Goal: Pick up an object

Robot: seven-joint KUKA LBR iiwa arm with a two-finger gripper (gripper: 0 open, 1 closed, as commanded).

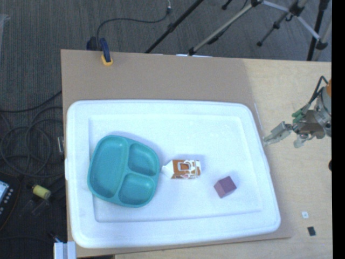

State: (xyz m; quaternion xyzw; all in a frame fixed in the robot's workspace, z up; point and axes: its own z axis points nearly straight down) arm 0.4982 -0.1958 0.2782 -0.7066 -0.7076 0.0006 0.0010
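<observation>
Nearest the camera, a shallow white bin [172, 112] fills most of the tan bench [161, 74] and holds three things. Largest of them is a teal divided plate [124, 170] with three compartments, lying in the bin's left half and reaching toward its front wall. Just beside the plate's right rim, and possibly touching it, lies a small orange and white toy truck [186, 168] on its side. Further right, apart from the truck, sits a small maroon cube [225, 186], near the bin's front right corner. Outside the bin, over the bare bench past its right wall, hangs the gripper [288, 135], with nothing between its fingers; they are spread apart, the pale fingertip [275, 133] pointing left toward the bin wall. At the bench's far left corner a blue and yellow clamp [105, 53] grips the edge.
</observation>
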